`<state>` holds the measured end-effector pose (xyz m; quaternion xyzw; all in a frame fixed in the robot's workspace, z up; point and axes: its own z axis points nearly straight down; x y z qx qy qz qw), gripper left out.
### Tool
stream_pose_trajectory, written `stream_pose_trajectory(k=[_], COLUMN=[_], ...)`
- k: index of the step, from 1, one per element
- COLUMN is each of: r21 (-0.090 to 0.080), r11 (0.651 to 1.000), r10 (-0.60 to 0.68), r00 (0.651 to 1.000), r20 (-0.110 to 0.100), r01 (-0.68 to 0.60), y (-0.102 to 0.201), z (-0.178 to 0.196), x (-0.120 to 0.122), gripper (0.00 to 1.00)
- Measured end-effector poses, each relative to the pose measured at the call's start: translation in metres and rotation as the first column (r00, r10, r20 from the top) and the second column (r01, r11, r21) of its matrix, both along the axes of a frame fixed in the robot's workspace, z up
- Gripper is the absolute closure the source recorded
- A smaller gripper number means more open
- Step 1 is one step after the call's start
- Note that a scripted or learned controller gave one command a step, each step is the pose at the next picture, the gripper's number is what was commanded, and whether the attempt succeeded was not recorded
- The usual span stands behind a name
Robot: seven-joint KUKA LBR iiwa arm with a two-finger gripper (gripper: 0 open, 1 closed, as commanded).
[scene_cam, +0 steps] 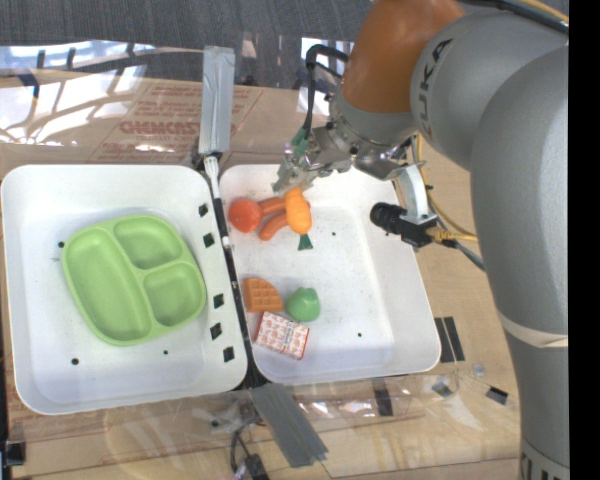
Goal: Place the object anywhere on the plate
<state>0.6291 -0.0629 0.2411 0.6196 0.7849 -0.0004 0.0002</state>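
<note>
A light green plate [135, 278] with three compartments lies in the left bin [40, 208]. My gripper [296, 171] hangs over the far left part of the right bin [400, 298]. Just below it is an orange toy carrot [298, 212] with its green tip pointing toward the front. Whether the carrot is touched or held, I cannot tell. A red-orange toy [245, 215] with a stubby orange handle lies against the carrot's left side.
Near the right bin's front left lie a waffle-like orange piece [262, 294], a green ball [303, 305] and a red and white packet [282, 335]. A taped divider [218, 218] separates the bins. A black fitting [400, 223] on the arm hangs over the right bin.
</note>
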Motion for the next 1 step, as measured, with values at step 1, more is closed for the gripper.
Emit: stream_pose_trajectory(k=[1], r21=[0.000], r11=[0.987], r10=[0.163], r00=[0.987], r20=[-0.001], r01=[-0.163], y=[0.0967], z=[0.0267], x=[-0.0013], gripper=[1.00])
